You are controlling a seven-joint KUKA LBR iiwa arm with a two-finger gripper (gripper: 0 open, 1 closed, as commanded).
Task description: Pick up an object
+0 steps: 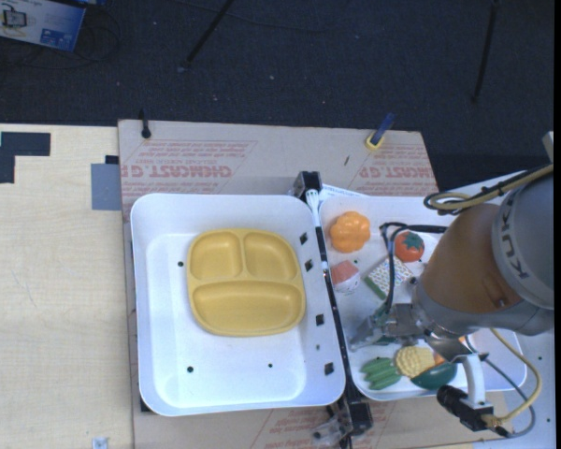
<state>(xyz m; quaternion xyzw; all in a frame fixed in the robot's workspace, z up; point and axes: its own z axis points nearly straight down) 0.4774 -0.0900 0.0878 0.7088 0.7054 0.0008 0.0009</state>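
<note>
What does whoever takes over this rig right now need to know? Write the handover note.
Claw: low in the right bin, among the toys; finger state can't be read, and nothing is seen between its fingers.
Right bin: orange fruit, tomato, corn cob, green pod.
Left bin: yellow divided plate.
Done: arm is down over the right bin.
Left: grasp one object and lift it.

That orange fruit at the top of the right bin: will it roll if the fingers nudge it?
Probably. The orange fruit looks round and smooth, so a sideways nudge could send it rolling across the right bin. It looks like a plastic toy, so likely light and stiff.
</note>
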